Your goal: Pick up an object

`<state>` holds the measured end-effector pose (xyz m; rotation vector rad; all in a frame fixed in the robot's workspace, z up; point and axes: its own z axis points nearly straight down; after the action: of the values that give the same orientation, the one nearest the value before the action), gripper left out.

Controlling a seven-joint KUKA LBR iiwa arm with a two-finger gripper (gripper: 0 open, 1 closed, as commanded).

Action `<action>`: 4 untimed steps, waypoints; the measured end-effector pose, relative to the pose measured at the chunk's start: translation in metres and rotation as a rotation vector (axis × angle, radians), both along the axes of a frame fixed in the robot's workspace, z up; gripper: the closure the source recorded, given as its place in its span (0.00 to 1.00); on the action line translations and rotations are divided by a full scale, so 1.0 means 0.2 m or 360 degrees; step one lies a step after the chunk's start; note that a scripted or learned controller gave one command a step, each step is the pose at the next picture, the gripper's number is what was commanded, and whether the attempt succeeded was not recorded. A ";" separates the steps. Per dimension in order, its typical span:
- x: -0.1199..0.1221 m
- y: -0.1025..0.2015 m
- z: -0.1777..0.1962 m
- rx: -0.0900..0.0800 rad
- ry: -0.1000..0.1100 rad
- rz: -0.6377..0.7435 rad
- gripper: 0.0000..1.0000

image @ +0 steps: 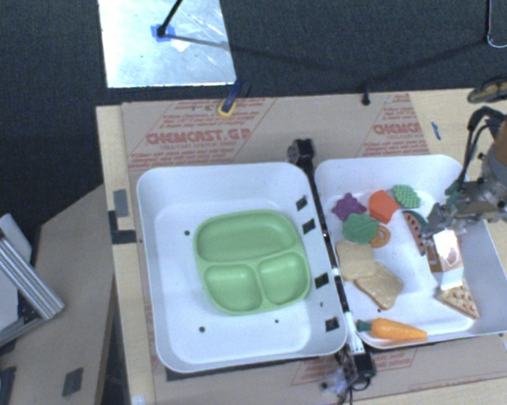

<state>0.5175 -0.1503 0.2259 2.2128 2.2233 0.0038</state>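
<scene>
Table (185, 128): tan board with red lettering, bearing two shallow white bins side by side.
Carrot (397, 328): nearest the camera, in the right bin (500, 303) at its near rim; long axis runs roughly left to right, green stalk end to the left, orange tip to the right.
Waffle wedge (458, 299): near right corner of the right bin, beside the carrot's tip.
Bread slices (371, 275): two tan pieces, overlapping, left of the bin's middle.
White block (446, 248): just under the pincer, touching a brown strip (433, 262) at its left side.
Farther items: green leafy piece (360, 227), purple piece (349, 206), orange-red piece (383, 205), green textured piece (406, 196), clustered at the far left of the right bin.
Left bin (165, 249): holds a green three-compartment plate (250, 259), lying flat in the middle.
Arm: reaches in from the right, wrist low over the right bin's right side.
Pincer (435, 224): above the white block; cannot tell how its jaws stand.
</scene>
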 end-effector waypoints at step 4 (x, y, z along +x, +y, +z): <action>0.20 0.84 0.04 0.0004 0.0004 0.0003 1.00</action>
<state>0.5567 0.0175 0.2333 2.2129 2.2282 0.0038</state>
